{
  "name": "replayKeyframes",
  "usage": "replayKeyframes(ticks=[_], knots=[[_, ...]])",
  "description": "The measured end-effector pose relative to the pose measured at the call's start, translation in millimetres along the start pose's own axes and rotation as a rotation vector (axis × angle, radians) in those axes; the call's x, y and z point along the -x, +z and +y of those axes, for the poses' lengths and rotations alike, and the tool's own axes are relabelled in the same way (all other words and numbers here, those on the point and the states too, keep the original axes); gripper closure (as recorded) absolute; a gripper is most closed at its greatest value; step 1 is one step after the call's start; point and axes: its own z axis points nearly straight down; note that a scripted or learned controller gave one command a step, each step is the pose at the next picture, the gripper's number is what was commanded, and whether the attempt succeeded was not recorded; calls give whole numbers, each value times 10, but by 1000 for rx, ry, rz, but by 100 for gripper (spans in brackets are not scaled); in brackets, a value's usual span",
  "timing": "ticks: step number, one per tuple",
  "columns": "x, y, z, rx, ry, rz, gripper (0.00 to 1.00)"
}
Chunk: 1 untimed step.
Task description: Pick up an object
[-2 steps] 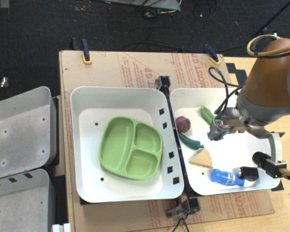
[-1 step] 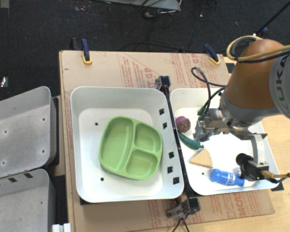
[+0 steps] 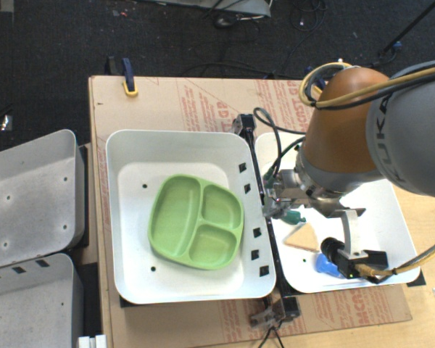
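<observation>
My gripper (image 3: 278, 201) hangs low over the left side of the right bin (image 3: 391, 216), close to the wall between the two bins. The grey arm with its orange band covers most of that bin. A small teal object (image 3: 295, 215) lies just right of and below the gripper, touching or nearly touching it. A tan wedge-shaped piece (image 3: 301, 238) rests on the bin floor in front of the teal object. Further front lies a blue object (image 3: 326, 266), partly hidden by the robot's hardware.
The left bin (image 3: 130, 158) holds a light green divided plate (image 3: 196, 222) in its middle. Both bins sit on a cardboard-covered bench (image 3: 196, 100). More white trays (image 3: 29, 194) stand off to the left of the bench.
</observation>
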Motion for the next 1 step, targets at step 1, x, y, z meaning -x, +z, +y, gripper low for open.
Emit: replayKeyframes(ticks=[1], knots=[[-510, 7, -84, 0, -1, 0, 100]])
